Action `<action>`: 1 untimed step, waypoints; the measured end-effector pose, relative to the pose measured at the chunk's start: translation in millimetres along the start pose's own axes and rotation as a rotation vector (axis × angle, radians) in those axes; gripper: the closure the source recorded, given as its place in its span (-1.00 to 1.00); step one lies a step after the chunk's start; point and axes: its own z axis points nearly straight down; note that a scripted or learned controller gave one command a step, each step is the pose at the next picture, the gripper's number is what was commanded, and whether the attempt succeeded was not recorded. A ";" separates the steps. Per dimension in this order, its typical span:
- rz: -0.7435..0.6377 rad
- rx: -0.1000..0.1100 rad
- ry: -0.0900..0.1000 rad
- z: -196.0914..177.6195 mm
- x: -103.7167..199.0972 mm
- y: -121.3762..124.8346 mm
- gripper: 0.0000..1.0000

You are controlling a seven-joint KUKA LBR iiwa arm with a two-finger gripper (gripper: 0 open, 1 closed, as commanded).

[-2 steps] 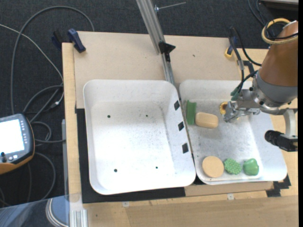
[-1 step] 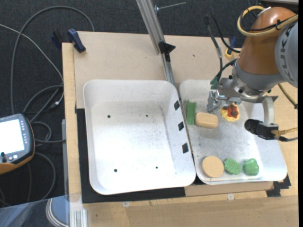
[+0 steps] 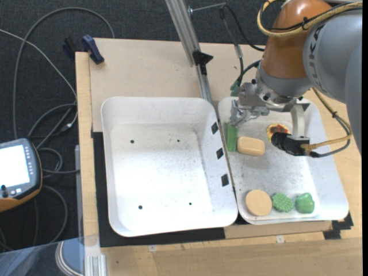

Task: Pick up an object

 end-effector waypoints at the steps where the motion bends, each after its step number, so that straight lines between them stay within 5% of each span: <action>1: 0.000 0.002 0.000 10.2 51.5 17.3 1.00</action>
